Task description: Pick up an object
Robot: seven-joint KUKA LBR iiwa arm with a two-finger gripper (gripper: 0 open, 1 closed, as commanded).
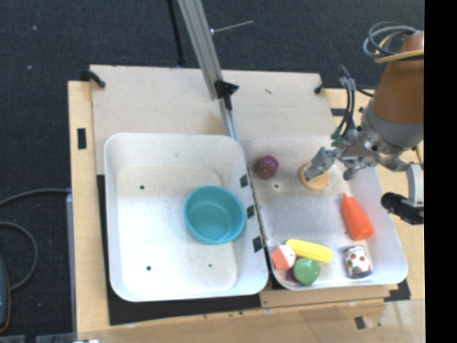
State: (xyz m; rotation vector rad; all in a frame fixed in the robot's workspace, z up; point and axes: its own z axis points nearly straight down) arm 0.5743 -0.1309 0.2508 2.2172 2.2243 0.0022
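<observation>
We leave the round blue plastic bowl (214, 214) in the left white bin (125, 152). In the right bin's far half, our tool (320, 164) hangs just over the small tan round block (315, 179), and we cannot tell how wide it stands. We should centre over it and descend straight, avoiding the orange plastic carrot (355, 217).

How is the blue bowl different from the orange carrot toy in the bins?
The blue bowl is round, open and hollow, while the orange carrot toy is long, solid and tapered. The bowl is much the larger. The bowl sits in the left bin; the carrot lies in the right bin. Both rest on the bin floor, apart from the gripper.
</observation>
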